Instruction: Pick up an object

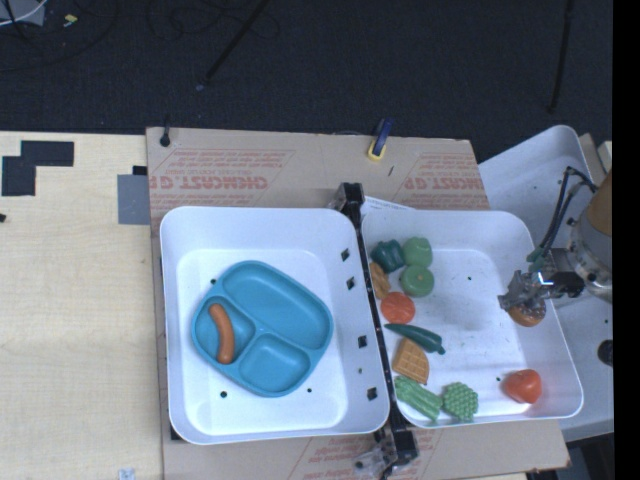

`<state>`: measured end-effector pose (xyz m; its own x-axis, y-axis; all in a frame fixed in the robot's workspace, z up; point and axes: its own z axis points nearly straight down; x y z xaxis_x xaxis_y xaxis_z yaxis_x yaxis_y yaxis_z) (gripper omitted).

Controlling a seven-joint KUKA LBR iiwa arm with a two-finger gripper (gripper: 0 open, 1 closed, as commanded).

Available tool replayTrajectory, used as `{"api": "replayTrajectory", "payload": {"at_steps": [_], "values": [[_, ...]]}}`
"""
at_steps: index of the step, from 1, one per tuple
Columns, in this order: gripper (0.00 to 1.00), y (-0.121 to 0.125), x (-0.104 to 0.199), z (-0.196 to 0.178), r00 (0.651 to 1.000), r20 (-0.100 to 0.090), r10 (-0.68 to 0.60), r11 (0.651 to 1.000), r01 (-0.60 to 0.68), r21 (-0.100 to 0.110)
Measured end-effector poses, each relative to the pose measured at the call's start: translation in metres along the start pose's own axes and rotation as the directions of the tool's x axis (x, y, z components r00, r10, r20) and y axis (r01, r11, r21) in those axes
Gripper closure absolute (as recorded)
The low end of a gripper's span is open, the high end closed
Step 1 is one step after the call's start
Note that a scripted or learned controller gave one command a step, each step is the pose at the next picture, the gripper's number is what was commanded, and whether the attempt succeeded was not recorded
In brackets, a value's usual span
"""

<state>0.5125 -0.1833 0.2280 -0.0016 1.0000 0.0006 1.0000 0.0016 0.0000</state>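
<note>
My gripper [522, 295] reaches in from the right and hangs over the right edge of the right bin [480, 230]. A small orange-brown object [528, 316] lies directly under it, partly covered by it; whether it is gripped is unclear. Toy foods lie in this bin: a teal piece [387, 256], two green round fruits [417, 251] [418, 282], a red tomato [397, 307], a dark green chili [418, 337], an orange cracker [410, 361], a green ridged piece [418, 399], a green dotted round piece [460, 400] and a red fruit [521, 385].
The left bin [190, 238] holds a blue divided plate [290, 313] with an orange sausage [222, 332] in its left compartment. A black divider [365, 298] joins the bins. Cardboard [250, 173] lies under both. A white panel [545, 163] stands at the right.
</note>
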Motion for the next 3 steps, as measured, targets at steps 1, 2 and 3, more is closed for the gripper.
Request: {"api": "replayTrajectory", "payload": {"at_steps": [1, 2, 3], "values": [[1.0, 0.015, 0.047, 0.011, 1.0, -0.002, -0.002, 1.0, 0.002, 0.004], [1.0, 0.031, 0.09, 0.005, 1.0, -0.002, -0.003, 1.0, 0.003, 0.001], [1.0, 0.051, 0.143, 0.012, 1.0, -0.002, -0.003, 1.0, 0.003, 0.002]]}}
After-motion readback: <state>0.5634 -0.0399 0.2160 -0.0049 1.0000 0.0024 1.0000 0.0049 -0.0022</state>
